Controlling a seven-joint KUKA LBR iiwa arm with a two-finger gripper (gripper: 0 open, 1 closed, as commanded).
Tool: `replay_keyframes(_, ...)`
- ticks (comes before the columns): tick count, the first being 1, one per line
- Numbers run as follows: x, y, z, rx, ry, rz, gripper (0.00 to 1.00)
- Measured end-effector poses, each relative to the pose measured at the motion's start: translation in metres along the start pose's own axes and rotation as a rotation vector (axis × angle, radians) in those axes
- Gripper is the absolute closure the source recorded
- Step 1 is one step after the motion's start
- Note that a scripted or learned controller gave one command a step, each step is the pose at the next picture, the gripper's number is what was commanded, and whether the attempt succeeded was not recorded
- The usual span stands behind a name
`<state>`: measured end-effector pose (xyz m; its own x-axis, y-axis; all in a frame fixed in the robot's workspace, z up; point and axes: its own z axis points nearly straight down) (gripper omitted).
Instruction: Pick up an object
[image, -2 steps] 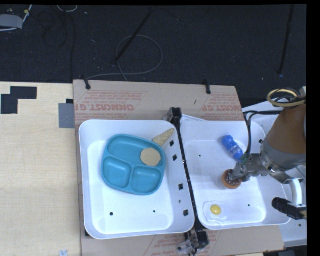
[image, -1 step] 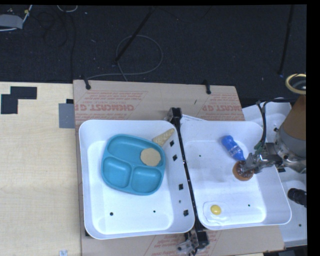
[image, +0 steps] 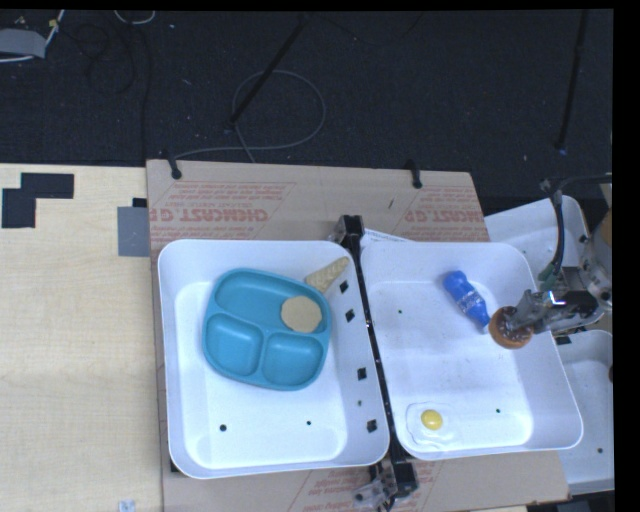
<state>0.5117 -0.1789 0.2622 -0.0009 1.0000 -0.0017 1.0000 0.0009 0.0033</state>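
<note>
The egg (image: 432, 420) lies nearest, at the right bin's (image: 455, 440) front edge. Farther back at that bin's right wall, the gripper (image: 516, 328) sits low by a brown disc; whether its fingers are spread or clamped I cannot tell. The bottle (image: 466, 297) lies just beyond, untouched. Judging by this, the grasp is under way; next calls for a firm hold, then a lift.

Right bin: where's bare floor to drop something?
In the right bin, the widest bare patch is the middle, bordered by the divider, the blue bottle and the fried egg. The near right corner past the egg is bare too. It is crowded at the right wall, where the pincer sits by the bottle.
</note>
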Motion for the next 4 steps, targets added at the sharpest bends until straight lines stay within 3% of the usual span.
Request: replay_keyframes(4,0.191,0.038,0.046,0.007,0.003,-0.002,1.0)
